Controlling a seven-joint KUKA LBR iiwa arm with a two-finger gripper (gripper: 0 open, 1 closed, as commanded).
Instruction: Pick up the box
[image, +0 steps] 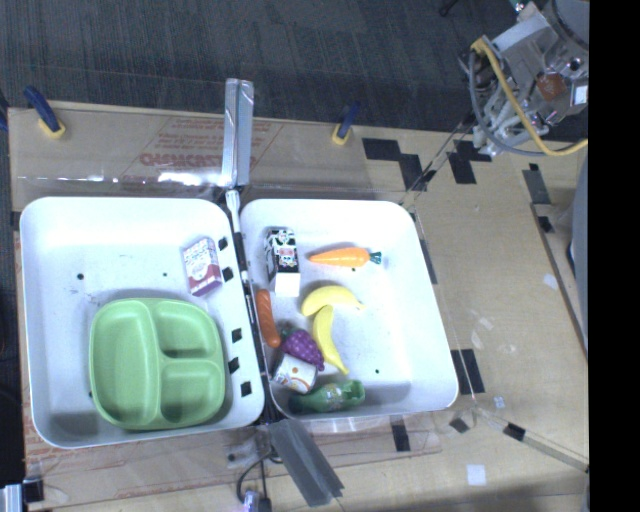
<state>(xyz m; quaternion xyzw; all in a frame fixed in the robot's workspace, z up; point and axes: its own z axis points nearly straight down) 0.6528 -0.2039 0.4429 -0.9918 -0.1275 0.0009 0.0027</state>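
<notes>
Camera view: box (203, 265) seemingly flat, long axis running near-far.

The arm's end (525, 75) is a cluttered grey-and-white assembly — pale blocky housing, a copper-coloured round part, small metal fittings (too blurred to name) — with a yellow cable (515, 105) looped around it.
</notes>
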